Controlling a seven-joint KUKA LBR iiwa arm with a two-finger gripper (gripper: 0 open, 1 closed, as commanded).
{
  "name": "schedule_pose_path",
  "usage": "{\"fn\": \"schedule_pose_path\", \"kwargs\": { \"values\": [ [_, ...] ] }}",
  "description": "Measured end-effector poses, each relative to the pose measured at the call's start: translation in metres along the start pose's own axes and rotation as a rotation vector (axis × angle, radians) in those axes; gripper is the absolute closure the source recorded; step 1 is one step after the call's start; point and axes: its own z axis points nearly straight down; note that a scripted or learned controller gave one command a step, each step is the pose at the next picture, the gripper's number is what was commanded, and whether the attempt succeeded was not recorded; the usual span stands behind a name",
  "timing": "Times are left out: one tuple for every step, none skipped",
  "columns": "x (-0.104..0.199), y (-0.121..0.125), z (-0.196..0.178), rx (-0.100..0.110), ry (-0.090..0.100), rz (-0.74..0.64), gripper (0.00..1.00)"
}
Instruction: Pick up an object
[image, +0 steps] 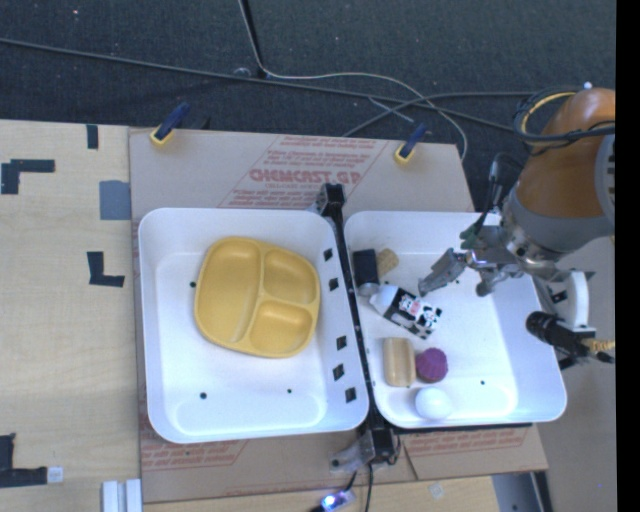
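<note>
Lying beside fingers (436, 277): toy (410, 309)

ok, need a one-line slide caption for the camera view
Gripper open, holding nothing, above the right bin of small objects; yellow divided plate in the left bin.

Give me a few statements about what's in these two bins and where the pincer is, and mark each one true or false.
1. The yellow divided plate lies in the left bin. True.
2. The purple ball sits on the yellow plate. False: it lies in the right bin, beside the tan block.
3. The white ball is near the right bin's front edge. True.
4. The pincer is above the left bin. False: it is above the right bin, close to the black-and-white object.
5. The black-and-white object is clamped in the pincer. False: it lies on the bin floor.
</note>
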Motion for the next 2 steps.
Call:
{"fn": "schedule_pose_path", "kwargs": {
  "values": [
    [0.0, 0.002, -0.005, -0.01, -0.002, -0.003, 0.0],
    [0.002, 0.001, 0.061, -0.004, -0.001, -0.002, 0.0]
  ]
}}
